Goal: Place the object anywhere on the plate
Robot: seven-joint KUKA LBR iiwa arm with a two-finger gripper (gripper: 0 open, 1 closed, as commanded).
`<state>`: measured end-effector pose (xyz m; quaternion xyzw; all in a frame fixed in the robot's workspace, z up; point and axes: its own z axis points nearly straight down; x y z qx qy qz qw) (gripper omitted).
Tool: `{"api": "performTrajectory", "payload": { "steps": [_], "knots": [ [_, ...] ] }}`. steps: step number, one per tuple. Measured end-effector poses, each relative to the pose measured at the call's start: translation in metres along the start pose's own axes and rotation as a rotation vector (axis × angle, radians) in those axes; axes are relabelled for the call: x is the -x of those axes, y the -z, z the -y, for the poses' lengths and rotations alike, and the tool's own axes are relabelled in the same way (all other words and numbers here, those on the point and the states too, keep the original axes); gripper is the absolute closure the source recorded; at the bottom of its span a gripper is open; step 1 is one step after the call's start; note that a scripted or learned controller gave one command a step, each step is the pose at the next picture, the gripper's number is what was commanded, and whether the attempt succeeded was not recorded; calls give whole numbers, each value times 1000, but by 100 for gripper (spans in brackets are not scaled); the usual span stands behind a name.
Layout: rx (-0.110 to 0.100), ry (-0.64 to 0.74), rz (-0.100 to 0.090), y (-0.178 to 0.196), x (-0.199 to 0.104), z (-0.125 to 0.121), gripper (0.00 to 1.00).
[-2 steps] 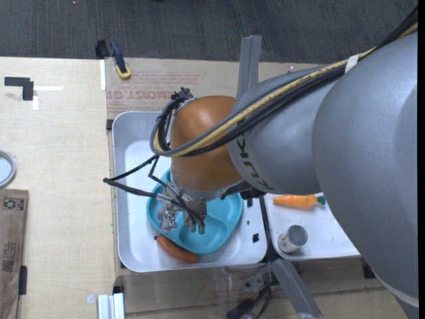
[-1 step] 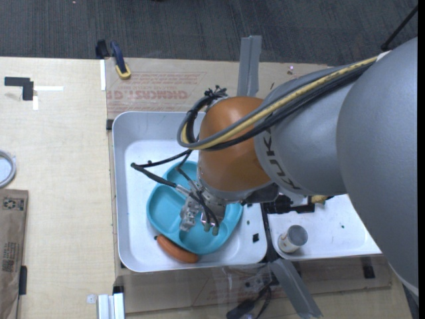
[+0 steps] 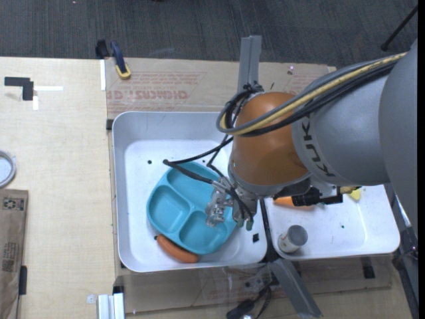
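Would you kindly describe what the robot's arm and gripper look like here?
The arm is bulky and grey, with a rounded orange band above the wrist. Black and yellow cables run along it, and black lettering marks the grey shell. The gripper is small, metallic silver.

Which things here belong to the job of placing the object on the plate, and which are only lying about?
Belong to the job:
- blue plate in the left bin
- gripper above the plate's right part
- perhaps the orange object at the plate's lower edge

Lying about:
- grey cup in the right bin
- tape roll
- blue clamp
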<state>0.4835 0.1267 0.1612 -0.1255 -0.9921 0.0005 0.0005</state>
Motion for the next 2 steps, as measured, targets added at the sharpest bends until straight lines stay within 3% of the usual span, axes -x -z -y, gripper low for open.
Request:
{"api": "performTrajectory", "payload": {
  "steps": [1, 2],
  "knots": [
    [2, -92, 3, -42, 8, -36, 100],
    [1, -23, 2, 38, 1, 22, 100]
  ]
}}
